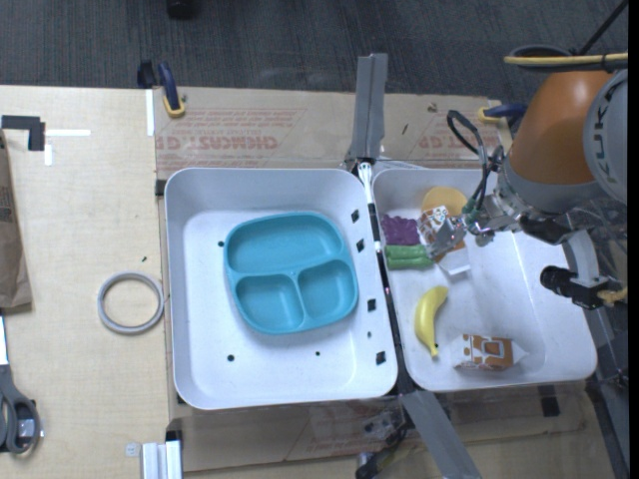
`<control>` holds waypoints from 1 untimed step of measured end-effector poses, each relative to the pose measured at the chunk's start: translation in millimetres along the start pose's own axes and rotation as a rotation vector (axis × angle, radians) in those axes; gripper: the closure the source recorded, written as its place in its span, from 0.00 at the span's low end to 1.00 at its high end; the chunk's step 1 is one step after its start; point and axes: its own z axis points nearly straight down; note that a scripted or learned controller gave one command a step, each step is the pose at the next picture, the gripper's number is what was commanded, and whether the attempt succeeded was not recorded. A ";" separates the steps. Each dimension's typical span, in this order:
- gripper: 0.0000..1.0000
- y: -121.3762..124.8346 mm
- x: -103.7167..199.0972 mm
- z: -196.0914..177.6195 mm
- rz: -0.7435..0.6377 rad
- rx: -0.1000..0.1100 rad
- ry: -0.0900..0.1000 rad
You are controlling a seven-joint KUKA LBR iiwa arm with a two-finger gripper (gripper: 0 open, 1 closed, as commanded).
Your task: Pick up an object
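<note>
1. Camera view: two white bins sit side by side on the bench, the left bin [190,297] and the right bin [559,362], their inner walls touching along the middle
2. Left bin holds a blue tray [290,270] with three compartments, lying flat near the bin's centre, slightly turned
3. Arm [569,133] comes in from the right over the far corner of the right bin, its orange band showing above the wrist
4. Gripper [461,230] is low inside the right bin, at its far left part; whether it is spread or pressed together I cannot tell, as the tip is a blur of metal and packaging
5. A small printed packet [436,226] lies right at the gripper tip, touching or overlapping it; I cannot tell if it is gripped
6. Just behind that, a yellow round object [443,202] sits against the far wall
7. Purple grapes [399,230] lie near the bin's left wall, with a green object [406,256] just in front of them
8. A white tag [454,265] lies beside the green object
9. Banana [430,317] lies in the middle left of the right bin, apart from the gripper
10. An orange and white carton [486,351] rests near the front wall, just right of the banana
11. Outside the bins, a grey ring [131,301] lies on the bench to the left, and scissors [17,419] sit at the left edge
</note>
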 end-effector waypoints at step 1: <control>0.00 21.8 -8.6 68.2 -0.052 -0.008 -0.004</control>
